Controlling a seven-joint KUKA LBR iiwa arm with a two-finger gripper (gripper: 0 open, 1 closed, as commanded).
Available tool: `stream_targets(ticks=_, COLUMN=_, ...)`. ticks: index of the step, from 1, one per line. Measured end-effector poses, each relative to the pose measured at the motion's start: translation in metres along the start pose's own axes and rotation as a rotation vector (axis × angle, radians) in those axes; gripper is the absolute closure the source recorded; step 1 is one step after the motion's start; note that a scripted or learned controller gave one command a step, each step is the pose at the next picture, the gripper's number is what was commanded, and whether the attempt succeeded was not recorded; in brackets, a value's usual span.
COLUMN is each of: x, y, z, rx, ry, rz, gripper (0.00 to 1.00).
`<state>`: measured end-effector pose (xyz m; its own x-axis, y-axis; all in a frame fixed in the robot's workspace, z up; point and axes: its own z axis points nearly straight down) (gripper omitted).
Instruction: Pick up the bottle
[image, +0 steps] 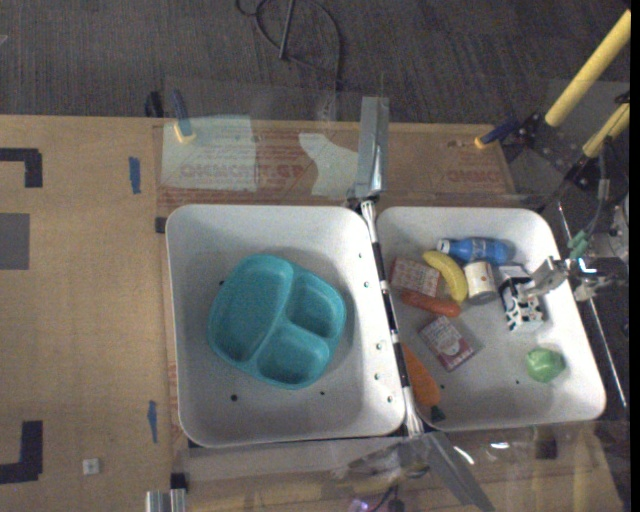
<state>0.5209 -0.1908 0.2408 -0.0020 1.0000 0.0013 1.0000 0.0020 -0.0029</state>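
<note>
While gripper (545, 272) sits at right bin's (590, 385) right edge by cow carton (524, 308), can't tell if open/shut. Bottle (476, 249) lies near bin's far edge, touching banana (446, 274), w/ nothing gripping it.

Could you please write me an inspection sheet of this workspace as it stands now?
Surface: wooden bench bearing two white bins, left bin and right bin, side by side.
Job's things: blue bottle lying on its side at the far end of the right bin, just beyond the banana.
Clutter: teal divided tray in the left bin; in the right bin a white cup, two carrots, two small packets, a black-and-white carton and a green object.
Grippers: gripper over the right bin's right side, above the carton; finger state unclear.
Cables: dark cable on the floor beyond the bench.
Surroundings: blue tape marks on the bench; yellow bars at upper right.
</note>
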Motion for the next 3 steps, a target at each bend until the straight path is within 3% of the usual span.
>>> stream_targets(ticks=1, x=-0.019, y=0.06, z=0.047, rx=-0.005, ry=-0.004, rz=-0.033, gripper=0.0)
stream_targets(ticks=2, x=-0.017, y=0.113, z=0.117, rx=-0.02, ry=-0.005, rz=-0.062, gripper=0.0)
stream_targets(ticks=3, x=-0.024, y=0.153, z=0.136, rx=-0.003, ry=0.013, rz=0.002, gripper=0.0)
